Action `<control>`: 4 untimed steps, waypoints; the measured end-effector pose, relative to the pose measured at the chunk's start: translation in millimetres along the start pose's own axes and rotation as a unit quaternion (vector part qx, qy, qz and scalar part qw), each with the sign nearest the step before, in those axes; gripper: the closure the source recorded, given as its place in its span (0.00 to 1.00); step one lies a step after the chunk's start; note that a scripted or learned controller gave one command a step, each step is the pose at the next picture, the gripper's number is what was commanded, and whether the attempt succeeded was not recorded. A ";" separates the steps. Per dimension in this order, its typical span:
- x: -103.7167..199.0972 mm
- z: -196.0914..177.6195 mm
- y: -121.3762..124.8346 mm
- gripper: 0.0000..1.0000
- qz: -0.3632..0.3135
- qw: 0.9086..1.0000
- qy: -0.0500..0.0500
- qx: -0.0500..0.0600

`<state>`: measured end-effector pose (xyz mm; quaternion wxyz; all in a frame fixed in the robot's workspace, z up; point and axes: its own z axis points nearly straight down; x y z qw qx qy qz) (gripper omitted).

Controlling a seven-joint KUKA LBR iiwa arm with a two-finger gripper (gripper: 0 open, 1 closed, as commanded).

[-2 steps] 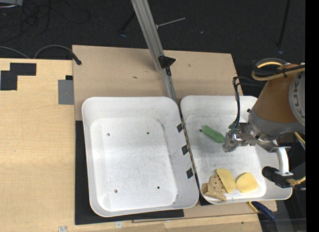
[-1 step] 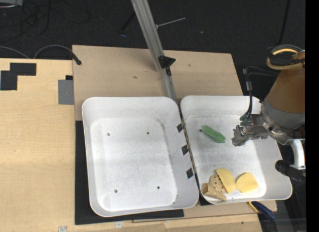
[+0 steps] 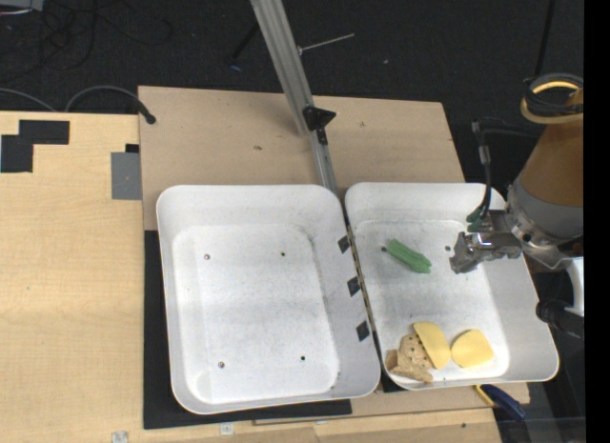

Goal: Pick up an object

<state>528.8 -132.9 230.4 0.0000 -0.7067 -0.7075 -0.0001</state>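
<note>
One green oblong plastic piece (image 3: 408, 256) at nine o'clock of my gripper (image 3: 464, 257); I should centre squarely above before descending.

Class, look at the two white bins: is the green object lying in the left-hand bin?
No. The green object lies in the right bin, near its middle, to the left of the gripper.
</note>
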 end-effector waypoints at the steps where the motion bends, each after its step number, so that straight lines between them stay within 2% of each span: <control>1: 51.1 -2.8 30.8 1.00 -0.001 1.000 0.000 0.001; 2: 96.1 4.6 58.7 1.00 -0.002 1.000 0.001 0.001; 3: 152.0 12.5 76.2 1.00 -0.002 1.000 0.001 0.001; 4: 193.4 17.3 97.2 1.00 -0.001 1.000 0.000 0.001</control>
